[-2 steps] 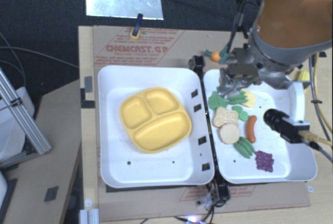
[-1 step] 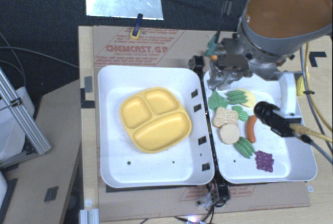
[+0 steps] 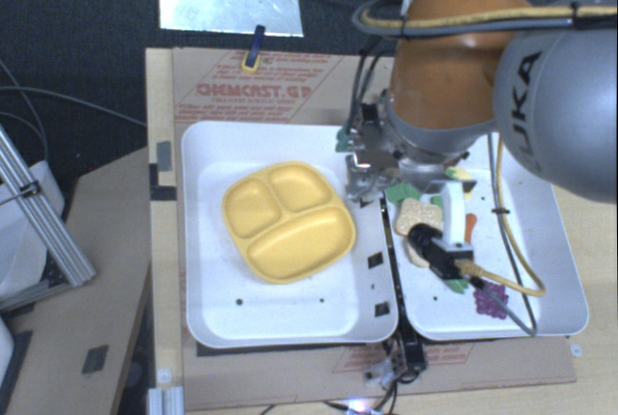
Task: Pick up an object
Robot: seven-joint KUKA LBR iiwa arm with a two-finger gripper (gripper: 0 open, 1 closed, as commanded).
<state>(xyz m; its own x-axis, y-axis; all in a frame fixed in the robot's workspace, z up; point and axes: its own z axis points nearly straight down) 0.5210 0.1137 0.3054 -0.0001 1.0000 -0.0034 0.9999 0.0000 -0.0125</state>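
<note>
My gripper hangs under the large grey and orange wrist, over the ridge between the two bins, near the upper left corner of the right bin. Just to its right lie several small toy foods: a green piece, a tan bread slice, a white piece and an orange carrot. Purple grapes sit near that bin's front. The wrist hides the back of the right bin.
A yellow divided plate lies in the left bin. A black cable fitting and a yellow hose trail across the right bin. Cardboard lies under both bins, and a metal frame stands at the left.
</note>
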